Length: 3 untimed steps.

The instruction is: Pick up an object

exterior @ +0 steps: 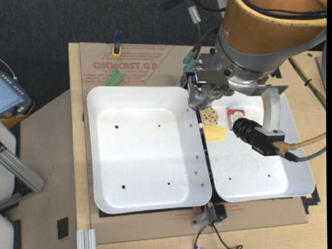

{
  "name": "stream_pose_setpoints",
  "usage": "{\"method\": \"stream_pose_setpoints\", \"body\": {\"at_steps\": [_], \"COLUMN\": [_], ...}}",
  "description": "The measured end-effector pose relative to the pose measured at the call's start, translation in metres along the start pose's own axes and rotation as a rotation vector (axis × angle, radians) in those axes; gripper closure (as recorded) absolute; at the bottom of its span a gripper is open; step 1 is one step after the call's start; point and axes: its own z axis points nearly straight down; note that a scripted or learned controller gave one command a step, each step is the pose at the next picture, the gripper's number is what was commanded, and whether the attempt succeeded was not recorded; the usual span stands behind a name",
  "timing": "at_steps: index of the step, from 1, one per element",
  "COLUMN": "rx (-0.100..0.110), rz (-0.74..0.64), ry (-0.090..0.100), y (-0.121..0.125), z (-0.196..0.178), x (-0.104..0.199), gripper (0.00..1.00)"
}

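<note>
I see a brown cardboard sheet [135, 61] under two shallow white plastic bins [140, 149], on dark carpet. The gripper [199, 100] hangs over the right bin's [259, 175] far-left corner. A pale yellow rounded piece [215, 134] lies beside it, long axis running left-right.
</note>
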Motion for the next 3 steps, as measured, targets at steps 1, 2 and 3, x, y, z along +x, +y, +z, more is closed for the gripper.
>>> {"method": "stream_pose_setpoints", "body": {"at_steps": [1, 2, 3], "rx": [0.006, 0.004, 0.001], "rz": [0.001, 0.000, -0.001], "ry": [-0.003, -0.003, -0.003], "y": [0.000, 0.001, 0.001], "z": [-0.006, -0.017, -0.027], "x": [0.000, 0.000, 0.001], "gripper": [1.00, 1.00, 1.00]}}
